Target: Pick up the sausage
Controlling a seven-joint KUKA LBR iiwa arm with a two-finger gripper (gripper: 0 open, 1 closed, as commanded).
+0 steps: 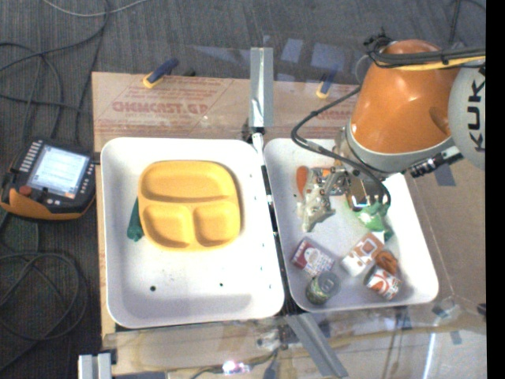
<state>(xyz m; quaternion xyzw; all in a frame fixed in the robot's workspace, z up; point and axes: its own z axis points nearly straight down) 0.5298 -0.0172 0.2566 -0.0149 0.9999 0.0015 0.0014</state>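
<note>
Down at the near edge of the right bin [420, 289] there's a dark round can [320, 287] and 2 small cartons [371, 265] packed close, so clutter is the main risk. The sausage [303, 178] looks like a small reddish-orange stub lying at the far-left corner of that bin, just beside a pale crinkly thing [314, 205], and a sloppy descent could easily catch that instead or nudge the sausage against the wall. Can't tell how wide the gripper [338, 183] is set, it's tucked under the orange wrist.
</note>
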